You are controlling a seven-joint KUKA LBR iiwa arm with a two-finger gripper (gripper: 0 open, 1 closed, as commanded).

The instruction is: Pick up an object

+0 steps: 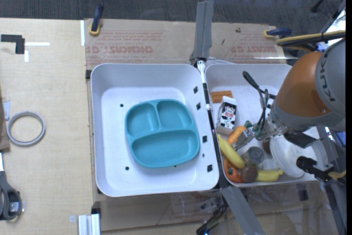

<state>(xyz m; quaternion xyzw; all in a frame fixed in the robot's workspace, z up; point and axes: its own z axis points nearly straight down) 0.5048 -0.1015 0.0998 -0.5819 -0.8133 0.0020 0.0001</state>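
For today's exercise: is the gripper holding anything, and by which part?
Cannot be told. The gripper is low among the clutter in the right bin, above a banana.

Two bins sit side by side on the bench. The left bin [104, 135] holds a divided plate [162, 133] near its middle. The right bin [231, 70] is crowded: a small carton [227, 115] lies near its left wall, a carrot [237, 134] just below it, then a banana [231, 152] running down toward the near edge. A second banana [269, 175] lies along the near wall, right of a round fruit [248, 174]. The arm [308, 91] reaches over the bin's right side, the gripper [257, 130] above the pile. On the bench, far left, lies a ring [25, 128].
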